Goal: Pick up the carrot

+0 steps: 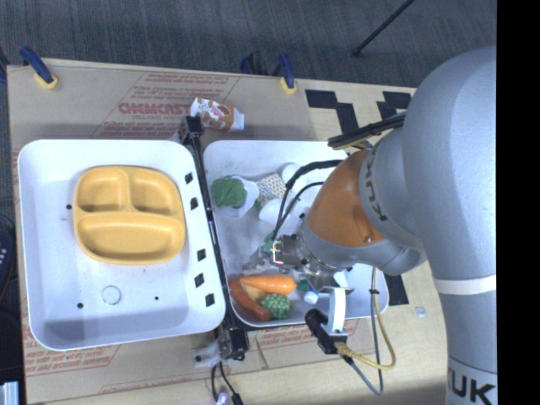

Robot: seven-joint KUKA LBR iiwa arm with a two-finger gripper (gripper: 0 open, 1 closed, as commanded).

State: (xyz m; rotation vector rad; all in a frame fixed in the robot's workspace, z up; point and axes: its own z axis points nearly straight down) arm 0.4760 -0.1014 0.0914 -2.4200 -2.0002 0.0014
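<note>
- Carrot [268, 283] lies in the right bin's [245, 154] near corner, beside green food [278, 305].
- Tool [309, 278] hovers just right; I cannot tell its state.
- Come straight down on the carrot only.

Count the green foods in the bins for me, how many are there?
2. One green food lies near the top of the right bin. The other sits at its bottom edge beside the carrot. The arm may hide more.

orange carrot [268, 283] | yellow tray [129, 213] | white left bin [42, 251] | green broccoli [229, 193]
</note>
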